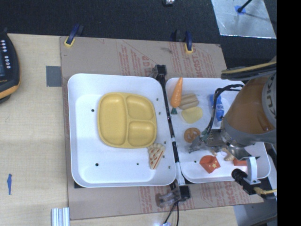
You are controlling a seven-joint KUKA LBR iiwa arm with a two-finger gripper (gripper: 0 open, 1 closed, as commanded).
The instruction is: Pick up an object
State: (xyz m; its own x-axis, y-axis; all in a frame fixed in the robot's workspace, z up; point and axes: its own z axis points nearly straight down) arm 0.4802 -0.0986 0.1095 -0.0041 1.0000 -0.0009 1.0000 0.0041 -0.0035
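Just left of the gripper (200, 145) sat a brown round thing (191, 135), red piece (209, 164) below it; fingers' state, can't tell tbh.

Single fixed camera, mounted above the bench (37, 140), looks down at a slant on both white bins (84, 173); arm (249, 112) enters from right.

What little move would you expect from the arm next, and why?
Probably a short drop onto the red piece. The gripper sits low in the right bin, just above that piece and beside the round brown item, with nothing visibly held. The yellow plate lies far off in the left bin.
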